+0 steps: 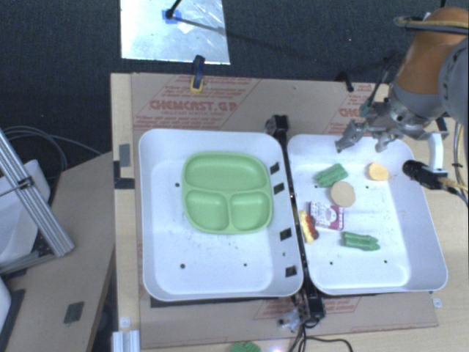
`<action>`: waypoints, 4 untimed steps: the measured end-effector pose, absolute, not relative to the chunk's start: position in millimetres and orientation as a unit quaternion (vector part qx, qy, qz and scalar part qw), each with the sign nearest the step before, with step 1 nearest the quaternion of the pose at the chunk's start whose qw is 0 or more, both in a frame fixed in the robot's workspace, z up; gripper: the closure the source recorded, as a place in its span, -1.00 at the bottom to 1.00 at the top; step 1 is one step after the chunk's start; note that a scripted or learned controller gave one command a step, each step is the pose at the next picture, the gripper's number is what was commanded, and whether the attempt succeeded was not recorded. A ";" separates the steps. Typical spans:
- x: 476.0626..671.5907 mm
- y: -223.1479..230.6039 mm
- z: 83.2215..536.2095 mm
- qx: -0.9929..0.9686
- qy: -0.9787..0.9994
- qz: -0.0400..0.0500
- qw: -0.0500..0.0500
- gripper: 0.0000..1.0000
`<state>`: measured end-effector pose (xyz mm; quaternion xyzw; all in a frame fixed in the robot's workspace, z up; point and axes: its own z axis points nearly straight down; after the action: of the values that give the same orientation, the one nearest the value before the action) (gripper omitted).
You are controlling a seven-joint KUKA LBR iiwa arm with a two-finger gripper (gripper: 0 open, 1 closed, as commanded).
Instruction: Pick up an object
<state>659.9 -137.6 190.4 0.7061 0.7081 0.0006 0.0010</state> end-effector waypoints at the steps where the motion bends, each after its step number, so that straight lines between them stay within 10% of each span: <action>1: 668.3 -169.4 149.0 0.707 0.707 0.000 0.001 -1.00; 3: 669.5 -166.0 178.0 0.706 0.708 0.002 0.002 -1.00; 4: 602.2 -166.2 133.3 0.707 0.707 -0.002 -0.003 -1.00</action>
<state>602.2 -166.2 133.3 0.7074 0.7068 -0.0018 -0.0031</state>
